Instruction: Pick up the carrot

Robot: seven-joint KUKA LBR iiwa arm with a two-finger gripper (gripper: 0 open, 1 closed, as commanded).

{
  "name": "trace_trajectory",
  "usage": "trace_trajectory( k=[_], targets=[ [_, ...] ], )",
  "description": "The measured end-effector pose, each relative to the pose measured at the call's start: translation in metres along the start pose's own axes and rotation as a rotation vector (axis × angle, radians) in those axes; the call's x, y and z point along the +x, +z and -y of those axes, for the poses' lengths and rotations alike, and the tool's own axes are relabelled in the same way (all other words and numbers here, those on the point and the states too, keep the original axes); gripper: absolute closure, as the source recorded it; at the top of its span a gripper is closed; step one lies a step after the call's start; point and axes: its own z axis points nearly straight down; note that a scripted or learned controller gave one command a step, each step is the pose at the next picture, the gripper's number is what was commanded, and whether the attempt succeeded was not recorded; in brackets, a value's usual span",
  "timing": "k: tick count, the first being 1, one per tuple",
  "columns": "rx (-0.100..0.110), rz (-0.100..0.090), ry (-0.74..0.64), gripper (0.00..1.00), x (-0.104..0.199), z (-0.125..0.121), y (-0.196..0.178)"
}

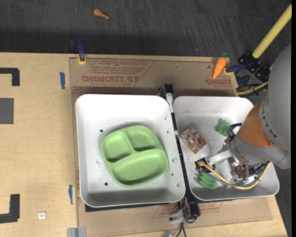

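The carrot (219, 67), orange with a green top, lies on the cardboard bench behind the right bin's back rim, outside both bins. My gripper (237, 170) hangs low over the front part of the right bin (203, 105), well in front of the carrot. The orange-banded wrist and yellow cable cover most of it. Just to its left lies a green leafy toy (206, 181).
The left bin (92, 139) holds a green divided plate (135, 155). In the right bin lie a small brown packet (193, 139) and a green broccoli-like piece (224, 126). A small orange item (101, 14) lies on the dark floor at the back. Clamps and a yellow pole (273, 30) stand at the back right.
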Motion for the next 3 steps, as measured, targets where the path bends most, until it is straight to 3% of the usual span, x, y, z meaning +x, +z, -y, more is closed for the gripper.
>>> trace_trajectory(
  k=[1,2,3],
  targets=[
    [-0.002,-0.002,0.026,0.00,0.004,0.013,-0.116],
    [-0.001,0.000,-0.019,0.00,-0.008,-0.032,-0.055],
    [-0.003,-0.002,-0.018,0.00,-0.001,-0.004,-0.257]
  ],
)
